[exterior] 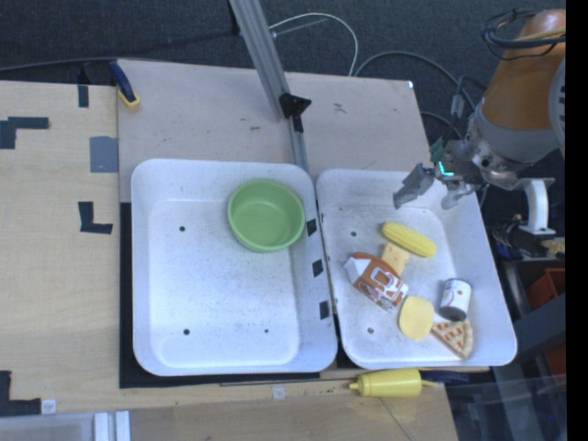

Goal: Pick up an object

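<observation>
A: Camera view, read left to right. Left bin [165, 274] holds a green bowl [266, 214], upright, near its back right corner. Right bin [354, 200] holds the clutter: a small carton [377, 280] lying on its side, a corn cob [410, 240] just behind it, a pale yellow disc [415, 318], a small silver can [454, 297], and a waffle-patterned wedge [453, 338] at the front right corner. A yellow bottle [390, 383] lies on the bench outside, in front of that bin.

B: Gripper?

A: Gripper [434, 186] hangs above the back edge of the right bin, fingers spread apart, nothing between them. Nearest item is the corn cob, just in front of it.

B: Failure modes from here?

A: Judgement only. One: the cob is rounded and lies at a slant, so if the fingers close along its length rather than across it, it may roll or squirt out. Two: the cob, a pale block under it and the carton appear to touch, so a descending finger could land on a neighbour and shove the cluster instead of straddling one item. Three: the gripper sits near the back wall, so a descent without moving forward could hit the rim or close on air.

B: The can?

A: Round, on its side, touching or nearly touching the disc. Could roll.
</observation>
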Robot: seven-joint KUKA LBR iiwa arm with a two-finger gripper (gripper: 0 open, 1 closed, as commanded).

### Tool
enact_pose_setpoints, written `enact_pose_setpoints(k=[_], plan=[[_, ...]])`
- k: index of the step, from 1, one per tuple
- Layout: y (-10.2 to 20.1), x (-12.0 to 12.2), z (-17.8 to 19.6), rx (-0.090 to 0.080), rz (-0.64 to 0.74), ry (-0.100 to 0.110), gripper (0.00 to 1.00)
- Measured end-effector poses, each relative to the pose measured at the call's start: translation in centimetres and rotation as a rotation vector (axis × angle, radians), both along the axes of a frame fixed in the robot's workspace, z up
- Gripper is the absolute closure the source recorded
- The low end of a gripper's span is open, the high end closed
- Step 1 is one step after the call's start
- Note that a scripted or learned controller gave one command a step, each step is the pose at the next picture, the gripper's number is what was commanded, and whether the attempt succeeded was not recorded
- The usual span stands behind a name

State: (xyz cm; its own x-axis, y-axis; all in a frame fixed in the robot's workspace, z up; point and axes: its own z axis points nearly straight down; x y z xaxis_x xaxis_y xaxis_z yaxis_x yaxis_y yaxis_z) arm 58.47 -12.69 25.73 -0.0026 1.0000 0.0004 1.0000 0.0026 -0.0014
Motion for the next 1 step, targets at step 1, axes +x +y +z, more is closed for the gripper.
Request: enact_pose_setpoints(k=[1], plan=[[0.06,-0.06,-6.50,0.000,-0.001,0.007,0.00]])
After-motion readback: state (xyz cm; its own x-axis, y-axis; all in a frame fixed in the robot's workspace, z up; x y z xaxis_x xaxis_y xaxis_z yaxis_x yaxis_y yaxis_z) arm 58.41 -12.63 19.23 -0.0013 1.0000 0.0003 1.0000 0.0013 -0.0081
